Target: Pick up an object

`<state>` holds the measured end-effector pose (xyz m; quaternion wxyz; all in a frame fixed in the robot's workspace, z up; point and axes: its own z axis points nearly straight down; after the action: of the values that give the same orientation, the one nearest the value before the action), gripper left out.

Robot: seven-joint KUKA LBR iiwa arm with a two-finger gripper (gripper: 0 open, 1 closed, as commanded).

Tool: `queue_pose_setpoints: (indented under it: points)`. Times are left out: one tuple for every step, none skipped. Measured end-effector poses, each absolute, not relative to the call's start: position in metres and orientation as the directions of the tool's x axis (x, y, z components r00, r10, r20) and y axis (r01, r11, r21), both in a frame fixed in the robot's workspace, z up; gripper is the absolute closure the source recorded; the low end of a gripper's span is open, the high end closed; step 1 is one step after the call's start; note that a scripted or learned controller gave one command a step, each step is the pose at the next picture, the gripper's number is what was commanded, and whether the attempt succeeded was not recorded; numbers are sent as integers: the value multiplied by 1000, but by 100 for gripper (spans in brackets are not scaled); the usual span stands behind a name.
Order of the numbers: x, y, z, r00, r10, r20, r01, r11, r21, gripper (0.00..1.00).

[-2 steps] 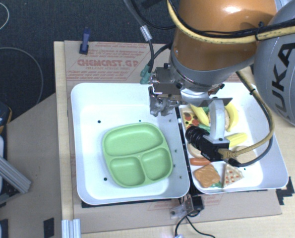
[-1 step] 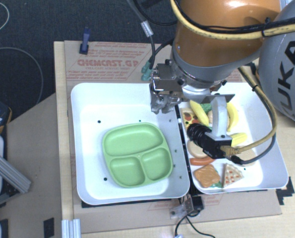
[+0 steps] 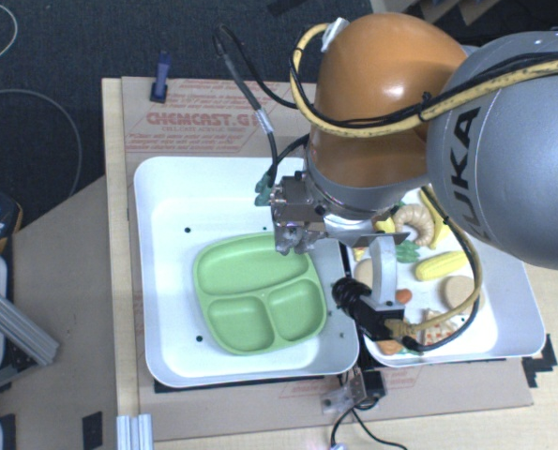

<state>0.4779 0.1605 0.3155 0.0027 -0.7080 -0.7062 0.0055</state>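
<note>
Two shallow white plastic bins sit side by side on a cardboard-coloured bench top printed with faded red lettering. The left bin (image 3: 166, 251) holds a pale green plastic plate with three compartments (image 3: 258, 293), one large section toward the back and two smaller ones toward the front. It lies flat, somewhat right of the bin's centre, its right edge near the wall shared with the neighbouring bin.

The right bin (image 3: 513, 331) carries a cluster of small toy food pieces, partly hidden by the arm: a yellow corn cob (image 3: 440, 265), a tan curved croissant-like piece (image 3: 417, 219), a pale round piece (image 3: 459, 292) near the front, a small orange-red bit (image 3: 403, 296).

The grey arm with its glossy orange band (image 3: 382, 73) fills the upper right and hangs over the boundary between the two bins. The gripper (image 3: 291, 237) sits low over the back right edge of the green plate, at or just above its rim. From this angle the metal wrist block hides the tips; cannot tell how far apart they stand or whether anything is caught between them.

Black and yellow cables loop around the wrist. A black cable end (image 3: 358, 303) hangs over the divider between the bins.
</note>
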Motion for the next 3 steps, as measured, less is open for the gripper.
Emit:
queue_pose_setpoints:
  points:
    - [497,191,149,-1,1000,-5,1000,0,-17,100]
    - [511,148,327,4,1000,5,1000,-4,18,100]
    - [475,209,225,-6,1000,-2,1000,6,-13,100]
